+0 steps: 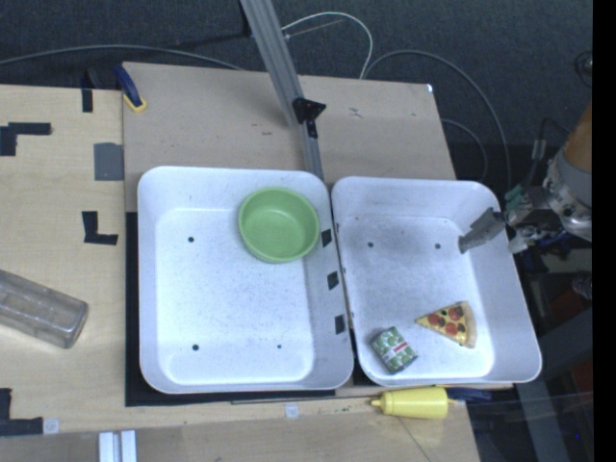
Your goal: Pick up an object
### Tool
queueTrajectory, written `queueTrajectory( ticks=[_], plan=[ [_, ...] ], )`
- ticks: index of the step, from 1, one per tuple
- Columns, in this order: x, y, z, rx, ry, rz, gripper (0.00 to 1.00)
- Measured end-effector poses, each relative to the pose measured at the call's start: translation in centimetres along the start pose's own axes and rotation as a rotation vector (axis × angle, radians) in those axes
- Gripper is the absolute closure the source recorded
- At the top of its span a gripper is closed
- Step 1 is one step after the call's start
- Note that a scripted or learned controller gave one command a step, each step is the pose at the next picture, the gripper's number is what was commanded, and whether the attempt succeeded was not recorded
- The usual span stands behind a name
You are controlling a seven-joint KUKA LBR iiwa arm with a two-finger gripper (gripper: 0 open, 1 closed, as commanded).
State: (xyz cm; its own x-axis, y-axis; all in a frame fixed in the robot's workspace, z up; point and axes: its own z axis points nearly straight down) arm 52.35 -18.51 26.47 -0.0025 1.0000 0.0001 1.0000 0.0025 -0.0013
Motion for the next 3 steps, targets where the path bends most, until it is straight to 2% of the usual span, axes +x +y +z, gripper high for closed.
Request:
queueTrajectory(
  ticks=[1,3],
  plan=[
    [0.0,0.0,0.0,0.0,0.0,0.0,0.0],
    [1.1,-0.4,9.6,0.006,0.002,0.001,0.0]
  ],
)
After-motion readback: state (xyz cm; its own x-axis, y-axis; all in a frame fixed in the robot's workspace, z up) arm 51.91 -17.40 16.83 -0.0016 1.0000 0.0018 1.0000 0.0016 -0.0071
